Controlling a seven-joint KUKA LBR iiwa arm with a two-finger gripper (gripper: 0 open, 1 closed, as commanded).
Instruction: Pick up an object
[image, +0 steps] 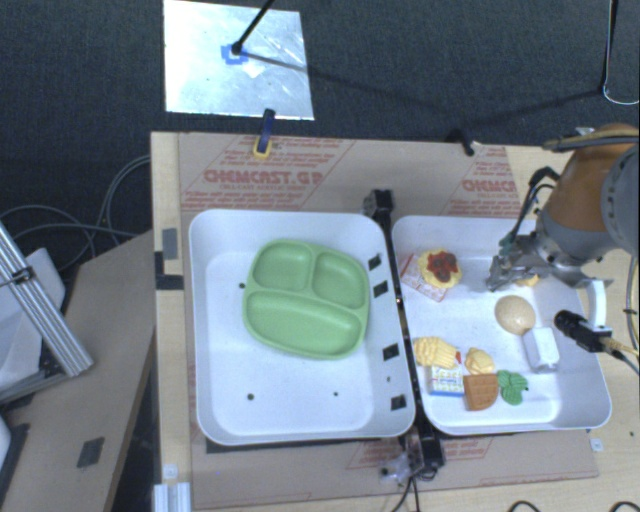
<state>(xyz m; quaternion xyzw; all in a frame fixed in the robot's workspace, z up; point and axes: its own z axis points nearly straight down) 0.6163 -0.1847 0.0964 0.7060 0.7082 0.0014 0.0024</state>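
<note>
Gripper (513, 262): low over the right bin's far right part, near the wall; how its fingers stand cannot be told, and nothing shows between them.
Arm (590, 205): grey with an orange band, entering from the right.
Egg (515, 314): one, beige, just in front of the gripper, apart from it.
White block (542, 348): one, beside the egg, nearer the right wall.
Tart (440, 268): one, red-topped, on a clear wrapper, left of the gripper.
Near cluster: one corn cob (436, 351), one yellow piece (479, 360), one small carton (447, 380) with unreadable print, one brown slab (481, 391), one green leaf (513, 385).
Right bin (580, 405): white, holds all eight small items.
Left bin (215, 330): white, holds one green tray (306, 299) with three compartments.
Board (330, 170): under both bins; red print reads "CHEMCAST GP", twice.
</note>
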